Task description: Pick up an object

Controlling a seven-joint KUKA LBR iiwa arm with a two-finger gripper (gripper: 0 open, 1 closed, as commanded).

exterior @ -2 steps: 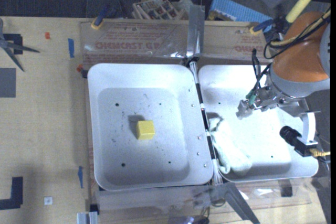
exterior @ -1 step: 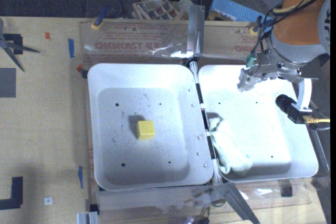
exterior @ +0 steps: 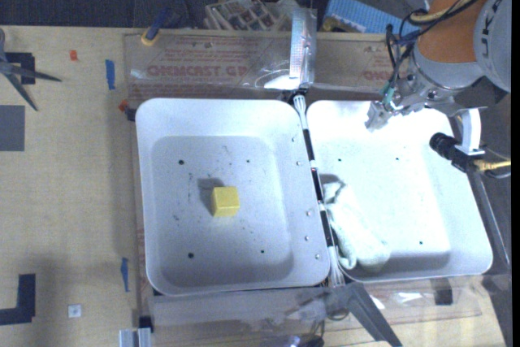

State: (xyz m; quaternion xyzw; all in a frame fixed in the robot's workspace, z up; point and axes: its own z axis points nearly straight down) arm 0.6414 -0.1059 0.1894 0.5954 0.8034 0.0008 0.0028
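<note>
My tool (exterior: 379,117) hangs over the right bin's (exterior: 422,244) far edge; its state I cannot tell; the yellow block (exterior: 226,201) lies in the left bin (exterior: 162,126)

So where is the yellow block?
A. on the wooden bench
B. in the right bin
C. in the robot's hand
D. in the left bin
D. The yellow block lies on the floor of the left bin, while the hand is over the far edge of the right bin, well away from it.
</note>
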